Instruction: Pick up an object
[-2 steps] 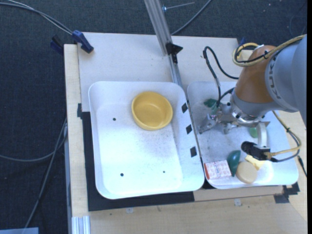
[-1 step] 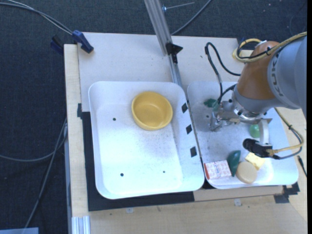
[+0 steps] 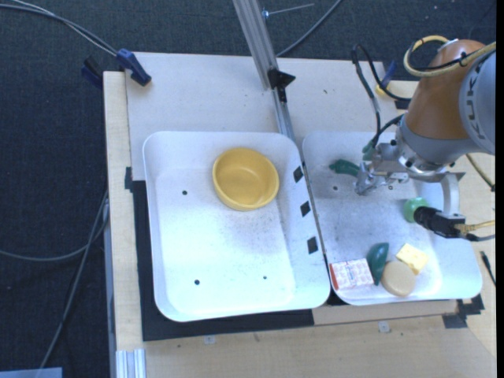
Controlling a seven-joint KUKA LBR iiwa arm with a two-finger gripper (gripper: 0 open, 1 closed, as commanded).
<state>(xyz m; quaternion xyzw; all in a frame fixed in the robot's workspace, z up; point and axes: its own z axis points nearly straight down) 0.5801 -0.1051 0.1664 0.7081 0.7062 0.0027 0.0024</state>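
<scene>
One approach step in hand: gripper (image 3: 367, 181) low in right bin (image 3: 340, 235), finger state unclear, just beside dark green object (image 3: 343, 166); next, centre over it, then close.

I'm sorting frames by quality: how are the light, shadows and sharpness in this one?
Camera view: light is even and soft, with weak shadows under the yellow bowl and the arm; no strong glare on the white bins; the picture is a bit soft, so the pincer and the small things at the right bin's near end lack fine detail.
</scene>
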